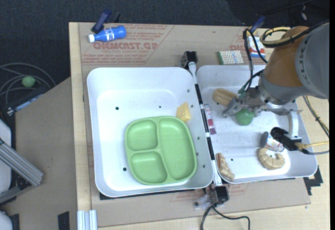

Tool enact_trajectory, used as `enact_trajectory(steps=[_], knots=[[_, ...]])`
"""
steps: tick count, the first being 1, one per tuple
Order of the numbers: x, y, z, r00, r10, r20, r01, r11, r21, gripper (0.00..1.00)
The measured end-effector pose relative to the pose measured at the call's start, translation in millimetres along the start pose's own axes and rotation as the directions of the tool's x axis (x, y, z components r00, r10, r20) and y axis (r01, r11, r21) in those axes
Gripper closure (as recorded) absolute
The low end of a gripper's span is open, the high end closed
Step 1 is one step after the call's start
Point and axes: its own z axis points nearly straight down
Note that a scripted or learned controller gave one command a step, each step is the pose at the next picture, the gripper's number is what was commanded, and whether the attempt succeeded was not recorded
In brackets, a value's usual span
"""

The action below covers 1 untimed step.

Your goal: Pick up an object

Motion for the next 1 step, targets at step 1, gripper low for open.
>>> enact_trajectory(steps=[1], knots=[[-0.2, 0.4, -10.1, 1.000, 0.000, 0.001, 0.000, 1.000, -0.002, 1.00]])
